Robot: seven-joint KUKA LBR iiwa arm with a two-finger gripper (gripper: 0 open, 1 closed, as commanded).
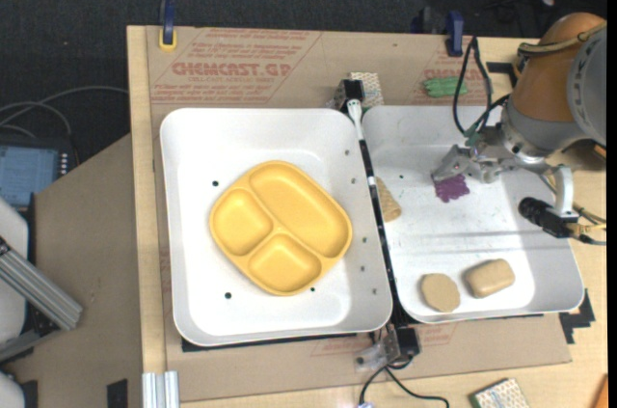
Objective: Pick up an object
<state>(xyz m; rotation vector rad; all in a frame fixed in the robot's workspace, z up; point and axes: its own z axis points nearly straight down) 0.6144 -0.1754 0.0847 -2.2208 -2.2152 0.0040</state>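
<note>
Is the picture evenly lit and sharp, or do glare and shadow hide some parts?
In the camera view the left bin glares white, so the yellow divided plate stands out crisply; the right bin is greyer, with the arm's soft shadow falling around the gripper and purple object; the arm's near end looks slightly soft.

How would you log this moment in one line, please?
gripper over purple object | right bin | grasp unconfirmed

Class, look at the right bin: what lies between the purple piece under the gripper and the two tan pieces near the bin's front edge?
Nothing. In the camera view, bare white bin floor runs from the purple piece to the two tan pieces.
</note>
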